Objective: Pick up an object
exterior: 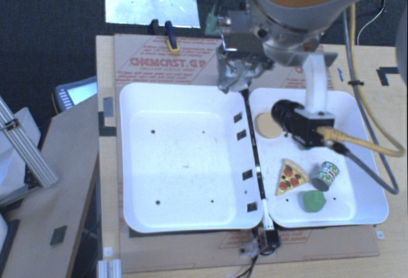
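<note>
Pizza slice toy (291, 176) lying in right bin (366, 206), untouched; green-label can (326, 175) just right of slice, green lump (313, 201) just below-right, tan disc (268, 125) above. Gripper (234, 79) hovering well above slice near bin's top-left corner; grip state impossible telling. Pickup looking not yet started.

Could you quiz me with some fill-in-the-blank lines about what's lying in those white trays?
1. The pizza slice lies in the ____ bin.
2. The can lies just ____ of the pizza slice.
3. The blob below the can is coloured ____.

Missing words: right; right; green.
</note>
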`<state>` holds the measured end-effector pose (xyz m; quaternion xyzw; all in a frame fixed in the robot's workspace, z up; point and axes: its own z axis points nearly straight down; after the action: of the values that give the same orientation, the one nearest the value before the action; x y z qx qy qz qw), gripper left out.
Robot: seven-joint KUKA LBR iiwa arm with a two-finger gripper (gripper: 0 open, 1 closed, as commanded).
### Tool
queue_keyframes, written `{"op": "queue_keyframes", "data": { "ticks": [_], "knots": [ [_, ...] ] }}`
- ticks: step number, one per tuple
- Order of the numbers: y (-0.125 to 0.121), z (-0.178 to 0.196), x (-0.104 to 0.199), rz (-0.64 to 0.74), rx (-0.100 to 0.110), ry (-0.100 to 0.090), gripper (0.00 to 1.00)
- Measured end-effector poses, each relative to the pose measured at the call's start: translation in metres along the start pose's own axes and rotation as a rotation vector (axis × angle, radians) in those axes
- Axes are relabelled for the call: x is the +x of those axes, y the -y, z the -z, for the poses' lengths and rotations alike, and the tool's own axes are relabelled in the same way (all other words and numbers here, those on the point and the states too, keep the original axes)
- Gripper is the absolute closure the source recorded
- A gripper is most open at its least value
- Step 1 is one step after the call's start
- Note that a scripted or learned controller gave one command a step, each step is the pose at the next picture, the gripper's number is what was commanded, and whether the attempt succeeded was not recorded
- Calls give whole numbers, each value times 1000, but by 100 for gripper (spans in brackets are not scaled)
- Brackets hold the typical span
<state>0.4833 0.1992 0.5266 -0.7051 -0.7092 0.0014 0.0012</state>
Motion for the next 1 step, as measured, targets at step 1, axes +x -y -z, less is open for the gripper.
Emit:
{"op": "queue_keyframes", "data": {
  "ticks": [1],
  "knots": [
    [-60,8,36,2,-5,-1,100]
  ]
}}
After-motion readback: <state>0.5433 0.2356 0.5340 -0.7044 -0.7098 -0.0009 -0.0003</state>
